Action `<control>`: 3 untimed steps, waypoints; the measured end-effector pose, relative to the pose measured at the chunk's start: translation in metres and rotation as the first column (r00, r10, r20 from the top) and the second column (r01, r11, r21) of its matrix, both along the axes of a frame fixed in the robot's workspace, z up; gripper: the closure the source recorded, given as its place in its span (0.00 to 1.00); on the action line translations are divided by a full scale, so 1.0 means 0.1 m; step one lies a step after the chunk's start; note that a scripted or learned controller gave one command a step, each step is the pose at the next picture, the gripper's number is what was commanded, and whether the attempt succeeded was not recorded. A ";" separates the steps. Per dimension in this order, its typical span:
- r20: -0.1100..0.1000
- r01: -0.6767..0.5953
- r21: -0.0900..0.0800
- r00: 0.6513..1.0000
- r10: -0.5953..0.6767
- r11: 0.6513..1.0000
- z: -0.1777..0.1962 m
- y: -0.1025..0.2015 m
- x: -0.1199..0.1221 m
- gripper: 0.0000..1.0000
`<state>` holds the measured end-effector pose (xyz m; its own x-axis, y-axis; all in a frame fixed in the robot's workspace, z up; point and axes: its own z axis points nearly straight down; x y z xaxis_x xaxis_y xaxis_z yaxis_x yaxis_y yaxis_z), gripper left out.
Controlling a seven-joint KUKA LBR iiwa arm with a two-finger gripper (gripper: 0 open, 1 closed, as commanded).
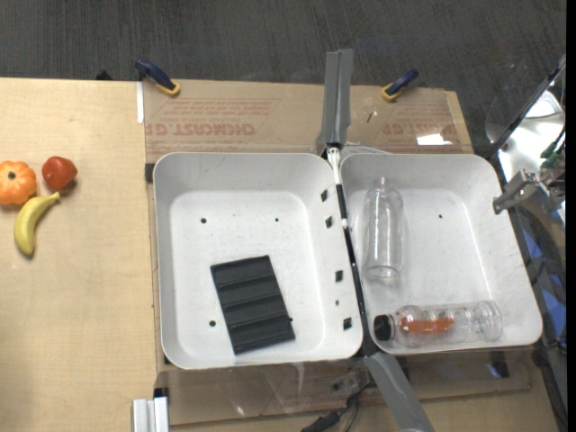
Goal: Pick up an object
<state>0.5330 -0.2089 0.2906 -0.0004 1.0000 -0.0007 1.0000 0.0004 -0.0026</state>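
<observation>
Black ribbed block (253, 304) left bin; two clear bottles (382, 232) (438, 323) lying right bin.

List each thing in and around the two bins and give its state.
black ribbed block: lying flat, askew, in the left bin.
clear bottle: on its side, neck toward the far wall of the right bin.
bottle with orange contents: on its side along the near wall, dark cap pointing left.
banana, tomato, orange fruit: resting together on the bench, left of the bins.
</observation>
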 end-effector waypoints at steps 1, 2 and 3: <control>-0.001 0.107 0.000 0.994 -0.107 0.994 -0.96 0.75 -0.02 0.00; 0.001 0.066 0.001 0.998 -0.066 0.998 -2.00 0.32 -0.21 0.00; 0.000 0.069 0.001 0.998 -0.069 0.998 -1.91 0.31 -0.21 1.00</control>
